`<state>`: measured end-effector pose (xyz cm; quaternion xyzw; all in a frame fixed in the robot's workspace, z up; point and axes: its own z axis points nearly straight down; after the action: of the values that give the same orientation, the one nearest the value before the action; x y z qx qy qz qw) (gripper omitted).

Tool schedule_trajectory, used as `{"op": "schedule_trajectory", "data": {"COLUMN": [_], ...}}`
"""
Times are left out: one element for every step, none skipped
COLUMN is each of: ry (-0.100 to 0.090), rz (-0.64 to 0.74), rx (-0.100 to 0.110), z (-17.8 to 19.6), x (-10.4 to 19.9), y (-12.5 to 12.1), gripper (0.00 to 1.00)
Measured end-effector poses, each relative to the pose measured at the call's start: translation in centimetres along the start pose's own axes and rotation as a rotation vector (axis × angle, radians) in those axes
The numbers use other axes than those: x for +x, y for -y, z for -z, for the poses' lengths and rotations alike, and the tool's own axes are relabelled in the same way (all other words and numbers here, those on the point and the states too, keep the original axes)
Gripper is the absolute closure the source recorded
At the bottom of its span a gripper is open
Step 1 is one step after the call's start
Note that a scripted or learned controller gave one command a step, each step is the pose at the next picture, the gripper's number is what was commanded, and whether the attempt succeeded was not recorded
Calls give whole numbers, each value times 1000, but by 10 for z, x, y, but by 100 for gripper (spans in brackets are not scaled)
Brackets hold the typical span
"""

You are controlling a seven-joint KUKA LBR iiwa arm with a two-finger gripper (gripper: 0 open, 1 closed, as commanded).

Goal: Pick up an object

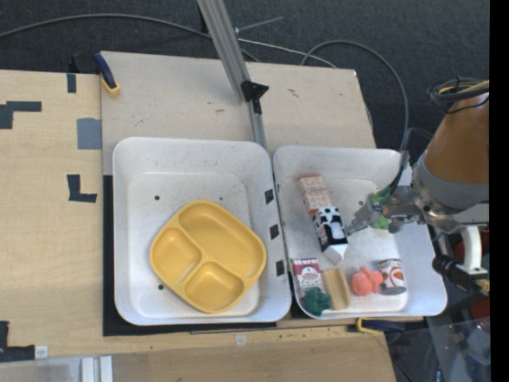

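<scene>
The grey arm with its orange band enters from the right edge of the frame and reaches over the right-hand shallow white bin. The two-finger gripper sits over the right-centre of that bin, pointing toward frame left. Whether its fingers are spread or closed cannot be told from this view; a small green item shows at the gripper, but it is too blurred to identify or to confirm as held.

Contents of the right-hand bin:
- A pinkish-brown rectangular carton lies in the upper-middle of the bin.
- A black-and-white cow-patterned small carton lies just below it, close to or touching it, to the left of the gripper.
- A red-and-white printed packet lies at the lower left.
- A dark green soft toy shape lies just below the packet.
- A tan wooden block lies just beside both, to their right.
- An orange-pink rounded toy lies to the right of the block.
- A small red-and-white labelled tin lies just beside the rounded toy, at the lower right.

The left-hand shallow white bin holds a yellow plastic divided plate with three compartments, placed in its lower centre.
</scene>
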<state>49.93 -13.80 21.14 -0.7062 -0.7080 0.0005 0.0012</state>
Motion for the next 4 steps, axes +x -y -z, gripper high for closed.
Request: {"op": "schedule_trajectory", "data": {"ry": [0,0,-1,2], "rz": [0,-1,-1,-2], "rx": [0,6,5,-1], "z": [0,-56,-104,-122], "x": [0,5,12,12], "y": [0,10,6,6], "gripper": [0,0,0,0]}}
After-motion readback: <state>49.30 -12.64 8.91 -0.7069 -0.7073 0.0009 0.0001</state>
